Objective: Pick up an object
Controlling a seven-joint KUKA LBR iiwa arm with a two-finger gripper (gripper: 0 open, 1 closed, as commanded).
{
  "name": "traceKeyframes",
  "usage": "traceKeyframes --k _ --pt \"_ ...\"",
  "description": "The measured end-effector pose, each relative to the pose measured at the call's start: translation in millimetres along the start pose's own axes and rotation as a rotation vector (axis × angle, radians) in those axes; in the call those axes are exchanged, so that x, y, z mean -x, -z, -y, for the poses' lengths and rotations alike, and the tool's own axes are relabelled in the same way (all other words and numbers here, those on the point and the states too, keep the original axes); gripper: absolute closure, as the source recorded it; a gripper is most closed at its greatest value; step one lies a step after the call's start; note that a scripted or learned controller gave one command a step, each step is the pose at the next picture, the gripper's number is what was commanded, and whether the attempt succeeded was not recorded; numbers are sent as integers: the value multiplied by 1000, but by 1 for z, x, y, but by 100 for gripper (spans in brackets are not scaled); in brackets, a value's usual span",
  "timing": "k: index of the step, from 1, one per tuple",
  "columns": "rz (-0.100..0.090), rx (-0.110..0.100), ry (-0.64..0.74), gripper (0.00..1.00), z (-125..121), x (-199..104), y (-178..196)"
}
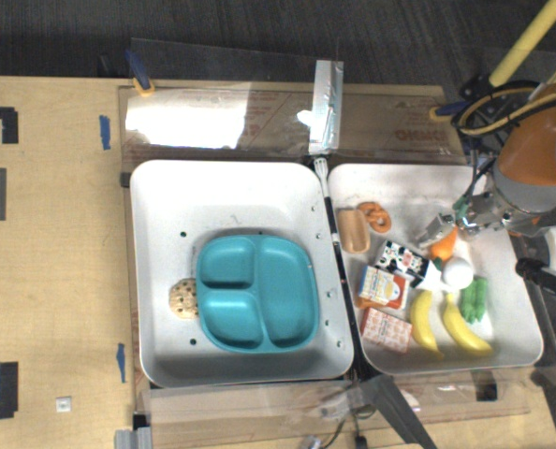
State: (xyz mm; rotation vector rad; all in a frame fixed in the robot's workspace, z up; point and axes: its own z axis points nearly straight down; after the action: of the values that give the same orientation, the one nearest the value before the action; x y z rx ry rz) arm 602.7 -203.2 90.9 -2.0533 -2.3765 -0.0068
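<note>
Highest up, and so closest to the camera, was the grey arm (533,162) with its orange band. It hung up and to the right of the white ball (457,273). Its gripper (460,217) sat just above the ball. Nobody could tell if the gripper was open or shut, or if it had hold of anything.

An orange toy (444,244) lay between the gripper and the ball, touching the ball. A green toy (475,299) lay just below the ball to the right. Two bananas (426,321) lay below the ball, side by side. A black and white carton (402,258) lay just left of the ball. An orange box (383,288) and a pink box (386,328) lay left of the ball and lower down. A pretzel (374,215) and a bun (353,230) lay up and to the left of the ball. All of these were in the right bin (526,340), like the ball.

Far to the left of the ball, in the left bin (156,213), were a blue plate (256,290) and a cookie (183,297).
</note>
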Motion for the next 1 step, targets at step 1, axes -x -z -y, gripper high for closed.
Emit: traceKeyframes --k 1 --pt "-4 -2 135 0 -28 16 14"
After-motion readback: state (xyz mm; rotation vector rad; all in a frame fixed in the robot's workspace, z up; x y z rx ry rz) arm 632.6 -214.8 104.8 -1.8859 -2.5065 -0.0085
